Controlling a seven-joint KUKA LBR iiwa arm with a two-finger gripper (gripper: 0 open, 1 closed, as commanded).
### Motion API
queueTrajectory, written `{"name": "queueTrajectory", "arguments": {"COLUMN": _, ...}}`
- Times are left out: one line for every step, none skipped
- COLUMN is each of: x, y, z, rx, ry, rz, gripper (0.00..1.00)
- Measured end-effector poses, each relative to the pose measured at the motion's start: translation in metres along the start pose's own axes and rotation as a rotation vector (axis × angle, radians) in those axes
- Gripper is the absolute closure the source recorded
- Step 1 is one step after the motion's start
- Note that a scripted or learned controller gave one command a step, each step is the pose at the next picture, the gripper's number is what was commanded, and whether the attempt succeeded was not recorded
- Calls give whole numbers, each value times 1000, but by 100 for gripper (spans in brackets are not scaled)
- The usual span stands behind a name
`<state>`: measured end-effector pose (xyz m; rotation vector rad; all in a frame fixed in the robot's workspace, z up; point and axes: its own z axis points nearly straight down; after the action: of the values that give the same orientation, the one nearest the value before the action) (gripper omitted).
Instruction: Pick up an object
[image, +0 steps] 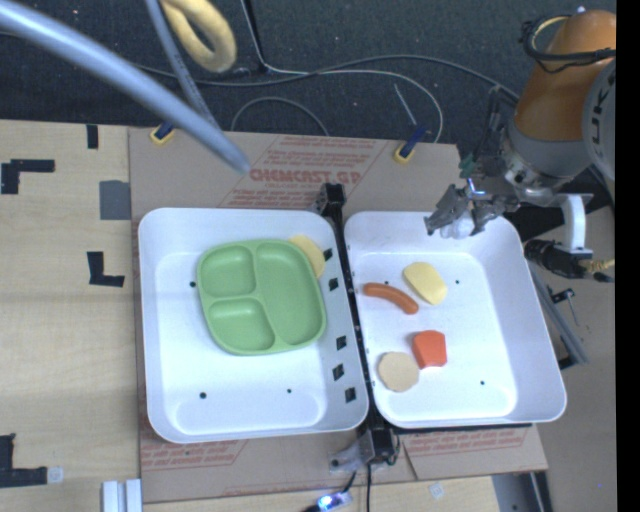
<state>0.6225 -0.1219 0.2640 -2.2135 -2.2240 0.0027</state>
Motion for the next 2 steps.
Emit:
{"name": "queueTrajectory", "arguments": {"x": 48, "y": -22, "z": -3, "rx": -1, "ry": 0, "rz": 0, "gripper": 100}}
{"name": "queueTrajectory", "arguments": {"x": 99, "y": -39, "z": -4, "rx": -1, "ry": 0, "rz": -1, "gripper": 100}}
